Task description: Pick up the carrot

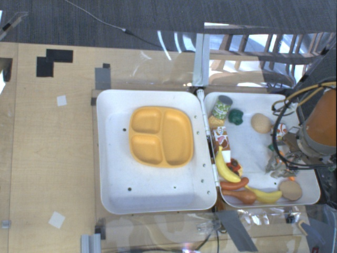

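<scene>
I hang the arm over the cluttered bin (pixel 251 147); whether its fingers (pixel 274 165) are spread or pressed, I cannot tell. The carrot (pixel 234 183) lies left of them, unheld, wedged against bananas (pixel 223 166), so a clean grasp looks awkward.

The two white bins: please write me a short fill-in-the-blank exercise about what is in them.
1. The yellow plate has ___ compartments.
2. The plate lies in the ___ bin in the camera view.
3. The arm's hand is over the ___ bin.
4. The yellow banana lies in the ___ bin.

Missing words: three; left; right; right
</scene>
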{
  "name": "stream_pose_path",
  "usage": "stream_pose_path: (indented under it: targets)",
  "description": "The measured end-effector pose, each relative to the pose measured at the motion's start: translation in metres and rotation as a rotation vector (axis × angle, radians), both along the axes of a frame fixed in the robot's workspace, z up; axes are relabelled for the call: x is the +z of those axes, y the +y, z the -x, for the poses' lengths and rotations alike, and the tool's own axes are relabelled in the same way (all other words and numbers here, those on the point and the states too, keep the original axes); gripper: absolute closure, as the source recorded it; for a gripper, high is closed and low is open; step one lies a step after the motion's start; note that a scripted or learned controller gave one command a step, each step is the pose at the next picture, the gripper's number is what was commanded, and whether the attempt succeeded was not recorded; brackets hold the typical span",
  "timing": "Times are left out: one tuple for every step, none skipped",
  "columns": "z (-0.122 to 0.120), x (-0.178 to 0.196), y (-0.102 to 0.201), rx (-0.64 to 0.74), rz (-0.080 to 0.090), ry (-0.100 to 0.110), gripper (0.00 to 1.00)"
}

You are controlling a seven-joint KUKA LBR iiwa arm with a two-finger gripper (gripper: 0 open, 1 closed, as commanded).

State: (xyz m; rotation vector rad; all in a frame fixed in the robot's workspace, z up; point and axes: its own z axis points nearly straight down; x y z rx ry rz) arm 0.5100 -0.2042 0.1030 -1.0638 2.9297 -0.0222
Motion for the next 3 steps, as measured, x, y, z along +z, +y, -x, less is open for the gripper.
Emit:
stream_pose_path:
  targets:
    - [-0.051,-0.013,0.019,-0.115,-0.005,0.012,1.0]
    - [0.006,-0.012,-0.002,0.083,0.001,0.01,1.0]
    - [0.001,-0.007,0.0,0.379,0.002,0.019,1.0]
